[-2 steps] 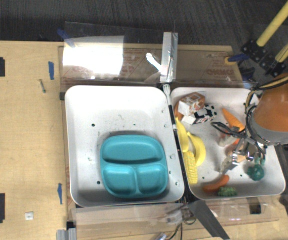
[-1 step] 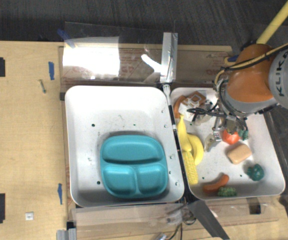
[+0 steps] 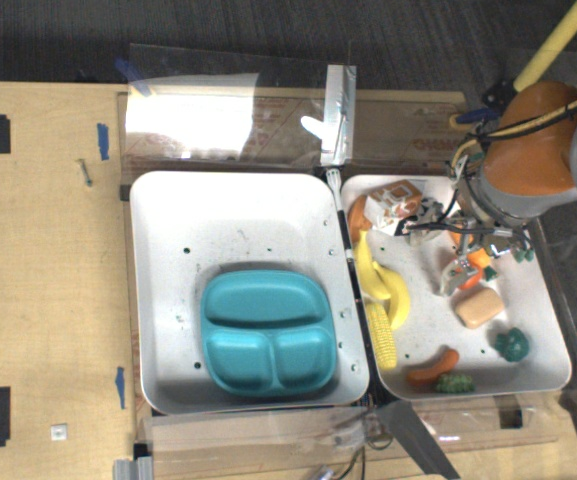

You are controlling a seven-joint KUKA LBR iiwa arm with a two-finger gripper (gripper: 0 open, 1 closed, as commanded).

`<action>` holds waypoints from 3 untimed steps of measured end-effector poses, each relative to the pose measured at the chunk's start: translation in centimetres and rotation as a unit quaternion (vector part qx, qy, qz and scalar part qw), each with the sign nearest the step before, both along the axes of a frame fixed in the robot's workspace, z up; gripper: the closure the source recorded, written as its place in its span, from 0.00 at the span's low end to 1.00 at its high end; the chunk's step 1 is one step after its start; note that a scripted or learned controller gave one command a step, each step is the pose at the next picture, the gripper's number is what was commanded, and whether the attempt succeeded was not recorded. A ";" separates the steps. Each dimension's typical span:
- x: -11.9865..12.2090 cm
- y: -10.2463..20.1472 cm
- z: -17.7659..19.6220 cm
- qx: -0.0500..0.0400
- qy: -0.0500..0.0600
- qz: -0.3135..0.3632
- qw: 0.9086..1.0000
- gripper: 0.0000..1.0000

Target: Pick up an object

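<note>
My gripper (image 3: 460,265) hangs low inside the right bin (image 3: 548,308), near its upper middle, below the orange wrist band (image 3: 530,153). A small orange piece (image 3: 480,258) lies right against its right side. Whether anything is held cannot be made out. A tan block (image 3: 479,308) rests just below the gripper. Along the bin's left wall lie a yellow banana (image 3: 384,284) and a corn cob (image 3: 381,339). A red-orange sausage (image 3: 433,366), a green broccoli piece (image 3: 455,383) and a dark teal lump (image 3: 512,344) sit near the front.
A white and orange packet (image 3: 393,206) lies in the right bin's back left corner. The left bin (image 3: 168,228) carries a teal divided tray (image 3: 268,330). A metal divider post (image 3: 338,118) stands behind the bins, and cables hang by the arm.
</note>
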State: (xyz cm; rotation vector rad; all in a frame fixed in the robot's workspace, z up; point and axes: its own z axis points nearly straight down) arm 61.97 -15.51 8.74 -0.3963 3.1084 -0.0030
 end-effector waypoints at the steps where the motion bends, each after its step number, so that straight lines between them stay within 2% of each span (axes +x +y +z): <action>1: -6.4 -2.8 0.0 0.000 0.002 0.005 1.000 0.00; 2: -4.1 -0.9 0.1 0.000 -0.001 0.005 1.000 0.00; 3: 1.6 -1.7 0.0 0.004 0.025 -0.049 0.998 0.00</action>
